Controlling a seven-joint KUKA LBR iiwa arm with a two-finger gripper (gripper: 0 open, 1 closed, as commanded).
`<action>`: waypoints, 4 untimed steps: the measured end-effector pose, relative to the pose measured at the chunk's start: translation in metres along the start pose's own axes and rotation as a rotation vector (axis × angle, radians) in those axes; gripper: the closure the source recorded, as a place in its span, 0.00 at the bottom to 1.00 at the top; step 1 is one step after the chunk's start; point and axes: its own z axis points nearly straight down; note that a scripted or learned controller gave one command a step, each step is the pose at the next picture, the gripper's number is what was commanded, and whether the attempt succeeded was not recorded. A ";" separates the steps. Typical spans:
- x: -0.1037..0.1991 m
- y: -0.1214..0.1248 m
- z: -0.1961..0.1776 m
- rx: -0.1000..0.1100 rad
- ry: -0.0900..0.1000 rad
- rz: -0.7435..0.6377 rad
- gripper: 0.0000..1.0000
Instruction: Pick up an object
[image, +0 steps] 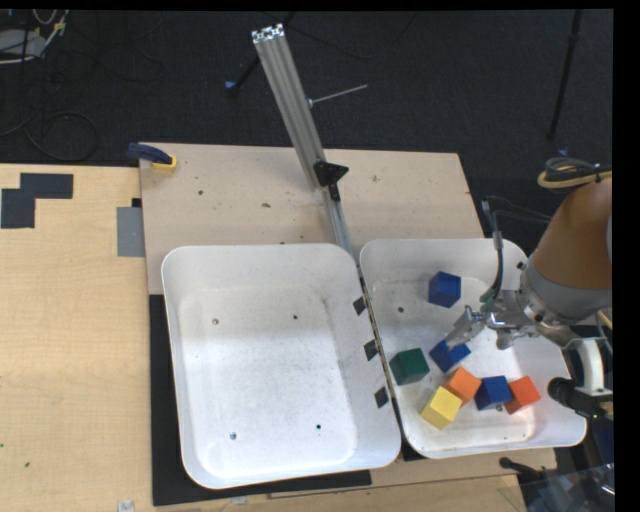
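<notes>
In the right half of the frame the gripper hangs low in the right bin, its tip just above and beside a blue cube near the bin's middle. Whether the jaws are spread or pressed together cannot be told at this size, and nothing visibly sits between them. The candidate objects all lie in this bin: a second blue cube toward its upper middle, a green cube just left of the nearest blue one, and along the lower edge a yellow cube, an orange cube, a third blue cube and a red-orange cube. The left bin fills the centre-left of the frame. The nearest blue cube looks like the likely target. The main risk is crowding: the green and orange cubes sit close by, so a descending finger could land on a neighbour or nudge the blue cube aside. The cube also lies turned at an angle, so a closing grip could twist it and let it slip out.
</notes>
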 end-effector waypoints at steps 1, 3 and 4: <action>0.006 0.008 0.057 0.000 0.000 0.000 0.00; 0.001 0.016 -0.014 -0.010 -0.003 -0.003 1.00; -0.006 0.019 -0.058 -0.010 -0.003 -0.002 1.00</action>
